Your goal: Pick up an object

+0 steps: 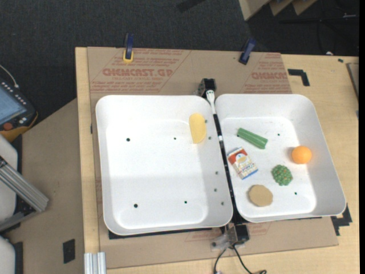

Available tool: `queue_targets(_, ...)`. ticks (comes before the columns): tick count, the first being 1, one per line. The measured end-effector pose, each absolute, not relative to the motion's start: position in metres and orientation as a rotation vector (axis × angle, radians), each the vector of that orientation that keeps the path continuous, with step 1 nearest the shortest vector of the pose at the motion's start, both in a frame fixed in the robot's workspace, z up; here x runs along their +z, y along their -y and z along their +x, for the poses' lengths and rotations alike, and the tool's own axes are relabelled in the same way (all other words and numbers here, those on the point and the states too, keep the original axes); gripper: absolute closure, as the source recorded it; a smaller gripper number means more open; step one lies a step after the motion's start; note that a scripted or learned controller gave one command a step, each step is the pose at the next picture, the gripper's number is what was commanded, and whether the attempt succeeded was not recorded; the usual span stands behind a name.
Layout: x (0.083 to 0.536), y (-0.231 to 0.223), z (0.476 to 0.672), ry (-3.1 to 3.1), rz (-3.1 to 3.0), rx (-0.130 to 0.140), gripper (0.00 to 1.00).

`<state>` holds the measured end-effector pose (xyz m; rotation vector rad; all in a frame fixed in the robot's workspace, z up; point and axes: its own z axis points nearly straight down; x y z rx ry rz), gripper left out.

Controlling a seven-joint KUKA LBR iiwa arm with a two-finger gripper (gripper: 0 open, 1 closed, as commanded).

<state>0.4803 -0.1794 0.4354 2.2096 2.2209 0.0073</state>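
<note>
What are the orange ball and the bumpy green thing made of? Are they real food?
Probably toys. The orange ball looks like smooth plastic: even colour, matte skin. The bumpy green thing looks like moulded plastic or rubber, shaped like broccoli, with a knobbly surface. The picture is too small to be sure.

1. The light over my tabletop (171,67) is even and fairly bright, coming from overhead.
2. The left bin (114,153) shows a soft grey shadow band across its far half, while its near half is brighter.
3. The white bin floors look close to washed out.
4. Focus is slightly soft overall; small print is unreadable.
5. The floor (68,16) at the far side stays dark.
</note>
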Motion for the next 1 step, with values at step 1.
queue_targets(1,0.5424,0.1392,0.4800,-2.217,2.206,0.013,1.00)
